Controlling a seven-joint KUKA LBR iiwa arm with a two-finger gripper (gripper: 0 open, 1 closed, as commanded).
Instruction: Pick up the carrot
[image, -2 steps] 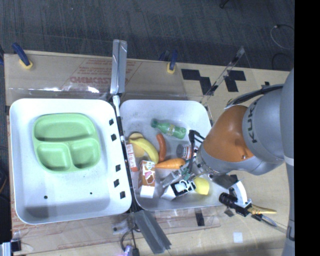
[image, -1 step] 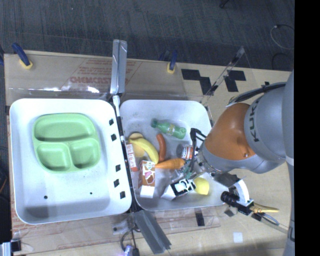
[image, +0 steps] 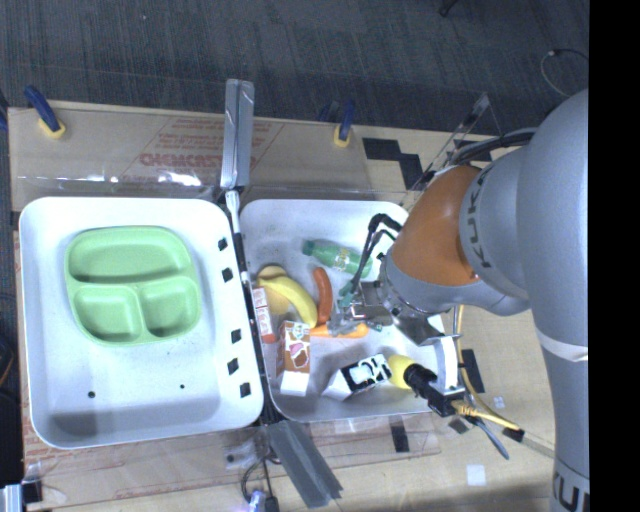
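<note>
l bin, white & shallow, holds a green divided tray lying flat in its upper half, 1 long compartment on top & 2 smaller ones below; rest of that bin's floor is bare white. next, just past the wall between the bins, r bin is crowded. at its l wall a small red/white packet stands on edge, w/ a yellow banana curving just beside it. below the banana a small brown & white carton lies touching it or nearly so. r of the banana a reddish sausage lies roughly upright in the view, close alongside. the carrot is in the r bin's middle, orange, lying across, l end by the banana's tip & the sausage's lower end, r end running under the gripper. a green bottle lies tilted above, near the sausage's top. gripper hangs right over the carrot's r part, v close or touching; can't tell if it's released or clenched, nor if it has the carrot. lower r, a black & white thing & a yellow thing lie side by side near the bin's front. the arm, orange band then grey, comes in from the r.
</note>
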